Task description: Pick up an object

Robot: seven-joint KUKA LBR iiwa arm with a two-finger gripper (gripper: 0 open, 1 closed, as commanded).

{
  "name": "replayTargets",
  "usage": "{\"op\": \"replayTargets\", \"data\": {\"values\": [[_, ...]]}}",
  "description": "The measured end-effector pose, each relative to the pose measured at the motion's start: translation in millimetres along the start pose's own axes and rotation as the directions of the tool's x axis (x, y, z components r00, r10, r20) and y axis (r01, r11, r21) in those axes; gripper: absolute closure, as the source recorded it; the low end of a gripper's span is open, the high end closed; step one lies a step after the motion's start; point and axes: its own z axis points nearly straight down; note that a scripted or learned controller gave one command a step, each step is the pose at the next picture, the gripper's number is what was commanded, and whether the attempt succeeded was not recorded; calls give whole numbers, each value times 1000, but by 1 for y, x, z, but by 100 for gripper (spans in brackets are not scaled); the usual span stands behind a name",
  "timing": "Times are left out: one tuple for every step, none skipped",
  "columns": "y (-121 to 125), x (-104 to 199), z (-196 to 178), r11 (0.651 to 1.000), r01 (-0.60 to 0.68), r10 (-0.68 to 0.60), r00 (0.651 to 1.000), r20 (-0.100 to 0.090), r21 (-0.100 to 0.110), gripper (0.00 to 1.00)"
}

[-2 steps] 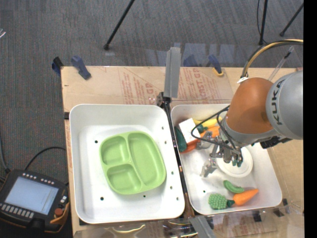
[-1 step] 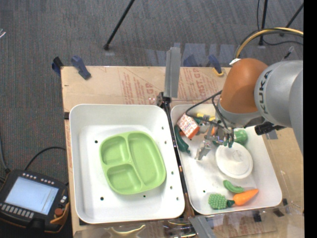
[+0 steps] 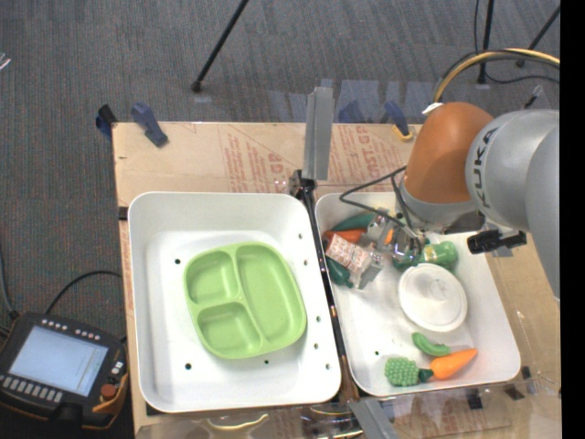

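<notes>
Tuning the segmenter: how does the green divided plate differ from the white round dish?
The green divided plate is a rounded square with three compartments; the white round dish is circular and undivided. The plate lies in the left bin, the dish in the right bin among toys. The plate looks larger. Both lie flat.

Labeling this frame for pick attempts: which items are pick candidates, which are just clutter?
Candidates, right bin:
gripper down among red-white packet, green bottle
white bowl
carrot
green pickle
spiky green toy

Clutter:
green divided plate, left bin
teach pendant
</notes>
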Motion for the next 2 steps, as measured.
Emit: {"op": "replayTargets", "data": {"values": [[4, 5, 0, 986, -165, 165, 986, 10, -4, 0], [-2, -2, 0, 900, -437, 437, 900, 8, -6, 0]]}}
